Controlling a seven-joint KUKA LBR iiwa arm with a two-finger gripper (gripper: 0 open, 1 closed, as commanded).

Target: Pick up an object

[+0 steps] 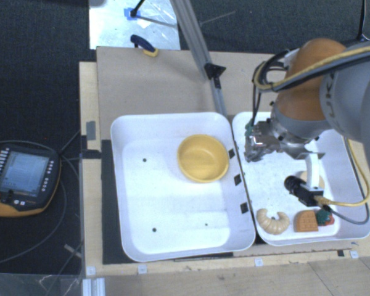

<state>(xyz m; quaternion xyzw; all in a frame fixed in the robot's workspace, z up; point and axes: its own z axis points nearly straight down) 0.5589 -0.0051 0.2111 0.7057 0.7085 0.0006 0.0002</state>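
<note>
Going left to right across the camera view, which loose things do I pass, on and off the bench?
Pendant → yellow bowl → croissant → orange biscuit → small red-and-green piece.

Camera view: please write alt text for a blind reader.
A grey robot arm reaches over the right bin, its gripper near that bin's left wall. A pale croissant and an orange square lie at the bin's front edge; a yellow bowl sits in the left bin.
</note>
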